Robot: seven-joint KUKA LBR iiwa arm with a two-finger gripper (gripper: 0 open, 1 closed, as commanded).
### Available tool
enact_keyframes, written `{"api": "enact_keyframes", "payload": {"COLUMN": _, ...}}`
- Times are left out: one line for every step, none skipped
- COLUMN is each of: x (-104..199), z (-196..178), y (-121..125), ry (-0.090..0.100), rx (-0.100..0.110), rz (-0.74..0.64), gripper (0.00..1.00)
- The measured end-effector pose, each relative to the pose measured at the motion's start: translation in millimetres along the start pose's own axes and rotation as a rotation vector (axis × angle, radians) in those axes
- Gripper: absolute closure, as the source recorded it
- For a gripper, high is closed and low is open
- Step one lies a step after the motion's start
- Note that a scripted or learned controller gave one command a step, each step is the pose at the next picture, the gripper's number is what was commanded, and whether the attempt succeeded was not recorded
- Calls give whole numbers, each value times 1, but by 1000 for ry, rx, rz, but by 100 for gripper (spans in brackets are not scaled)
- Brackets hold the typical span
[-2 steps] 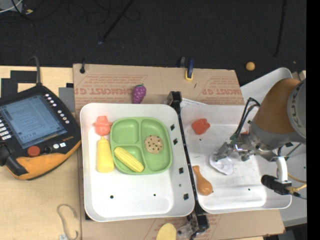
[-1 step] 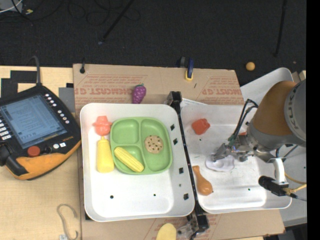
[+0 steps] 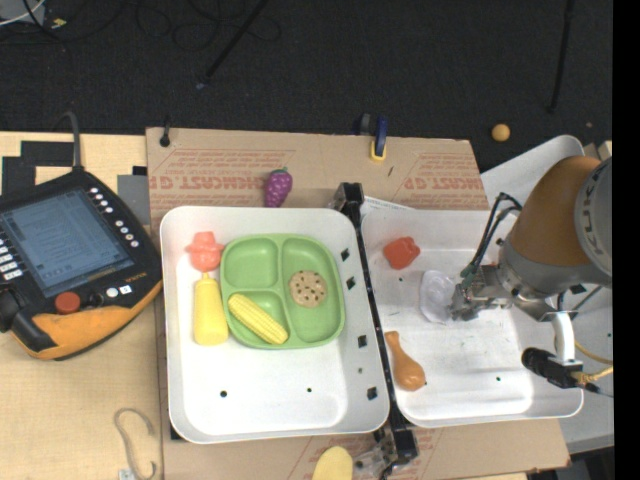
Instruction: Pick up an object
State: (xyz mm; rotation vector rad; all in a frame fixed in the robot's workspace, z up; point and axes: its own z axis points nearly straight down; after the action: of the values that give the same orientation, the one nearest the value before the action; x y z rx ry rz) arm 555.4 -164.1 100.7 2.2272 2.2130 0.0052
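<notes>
Farthest to the left of the hand, a teach pendant [image 3: 65, 258] with a grey screen and orange underside lies on the pale wooden surface [image 3: 70, 408], beyond which the room falls away into dark carpet [image 3: 300, 48] crossed by cables. Nearer, the left bin [image 3: 260, 408] holds a pink toy [image 3: 204, 252], a yellow bottle [image 3: 209, 311] and a green divided plate [image 3: 282, 290] carrying a corn cob [image 3: 258, 319] and a cookie [image 3: 308, 289]. A purple grape bunch [image 3: 278, 186] sits on the brown cardboard [image 3: 300, 173] behind that bin. In the right bin [image 3: 470, 393], a red pepper [image 3: 401, 253] lies up and left of the hand, and a tan drumstick [image 3: 405, 365] lies below and left of it. The hand [image 3: 464, 302] hangs low over the right bin, just beside a clear plastic cup [image 3: 437, 296] at its left; whether its fingers are spread or closed cannot be told.
</notes>
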Motion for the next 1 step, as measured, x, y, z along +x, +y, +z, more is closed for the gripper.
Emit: {"api": "enact_keyframes", "payload": {"x": 0, "z": -63, "y": 3, "ry": -2, "rx": 0, "rz": -6, "gripper": 100}}
